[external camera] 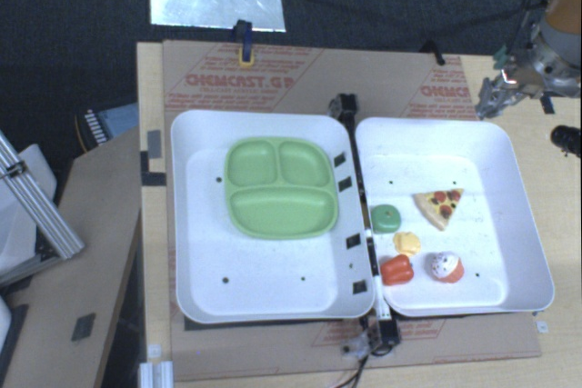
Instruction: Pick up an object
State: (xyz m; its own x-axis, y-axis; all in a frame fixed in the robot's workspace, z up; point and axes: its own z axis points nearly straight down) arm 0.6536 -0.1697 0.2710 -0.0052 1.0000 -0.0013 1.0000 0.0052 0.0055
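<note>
Nearest the camera, a small red plastic toy pepper [396, 269] and a round white-and-red toy ball-like piece [446, 266] are lying side by side near the front edge of the right white bin [518, 195]. Just behind them a yellow toy lump [407, 243] and a round green toy disc [386, 217] are sitting along that bin's left wall, and a wedge-shaped toy pizza slice [440, 205] is resting toward the bin's middle, apart from the others. All five are looking light, rigid and smooth, so they are likely to skid or roll under a poor pinch; the pizza slice, lying flat with straight sides and open floor around it, is seeming the easiest to take across its narrow width. A green three-compartment plastic plate [280, 187] is occupying the middle of the left white bin [195, 223]. The gripper [496, 94] is hanging over the bench beyond the right bin's far right corner, carrying nothing visible; whether it is spread or pressed together I cannot tell.
</note>
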